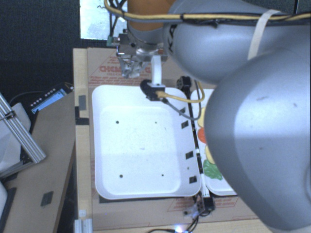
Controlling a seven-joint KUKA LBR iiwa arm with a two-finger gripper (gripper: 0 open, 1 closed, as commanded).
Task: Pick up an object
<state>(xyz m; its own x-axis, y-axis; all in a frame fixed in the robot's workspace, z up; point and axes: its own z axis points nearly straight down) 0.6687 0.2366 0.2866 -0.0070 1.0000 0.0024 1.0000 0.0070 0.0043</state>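
Observation:
My gripper point(130, 68) hangs under the orange wrist band, over the cardboard just beyond the far rim of the left white bin point(104, 144). Nothing shows in it. A sliver of the right bin point(219, 190) peeks out beside the grey arm. In that sliver lie a red-orange object point(201, 136), a yellow one point(210, 154) and a green one point(212, 170). The arm's big grey links hide the remainder of the right bin.
A yellow cable and black connector point(151, 90) dangle over the left bin's far rim. Black clips point(189, 155) line the seam between the bins. An aluminium rail point(19, 135) and a small blue-edged device point(48, 98) lie on the bench at left.

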